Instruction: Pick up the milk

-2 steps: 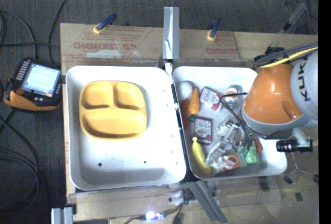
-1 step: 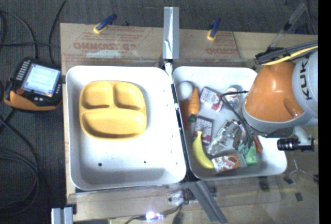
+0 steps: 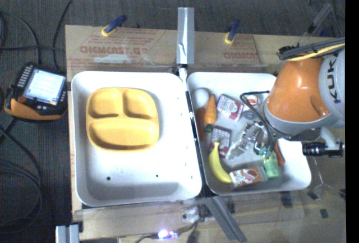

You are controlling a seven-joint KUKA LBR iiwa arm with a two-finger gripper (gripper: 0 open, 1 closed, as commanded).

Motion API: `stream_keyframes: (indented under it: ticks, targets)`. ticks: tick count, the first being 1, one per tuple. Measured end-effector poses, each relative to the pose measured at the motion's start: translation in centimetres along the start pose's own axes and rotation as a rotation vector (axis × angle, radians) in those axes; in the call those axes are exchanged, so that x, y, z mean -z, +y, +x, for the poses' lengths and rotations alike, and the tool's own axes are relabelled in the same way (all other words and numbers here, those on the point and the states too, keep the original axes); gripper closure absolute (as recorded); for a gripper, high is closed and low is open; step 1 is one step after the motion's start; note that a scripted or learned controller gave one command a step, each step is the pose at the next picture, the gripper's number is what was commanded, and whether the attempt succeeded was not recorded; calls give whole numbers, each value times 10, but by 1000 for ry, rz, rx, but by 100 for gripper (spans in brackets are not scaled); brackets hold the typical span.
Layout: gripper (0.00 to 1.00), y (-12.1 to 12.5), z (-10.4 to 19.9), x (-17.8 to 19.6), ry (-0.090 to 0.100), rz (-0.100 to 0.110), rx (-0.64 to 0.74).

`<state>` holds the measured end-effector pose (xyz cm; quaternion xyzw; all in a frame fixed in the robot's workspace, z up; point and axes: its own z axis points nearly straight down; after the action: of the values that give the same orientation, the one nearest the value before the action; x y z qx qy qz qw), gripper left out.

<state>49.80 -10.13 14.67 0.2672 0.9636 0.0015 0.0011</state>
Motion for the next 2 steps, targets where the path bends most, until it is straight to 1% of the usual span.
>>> stream_keyframes:
  ticks: [1, 2]
  targets:
    - [100, 7, -13, 12, 1, 6, 200]
    - [0, 7, -13, 12, 1, 5, 200]
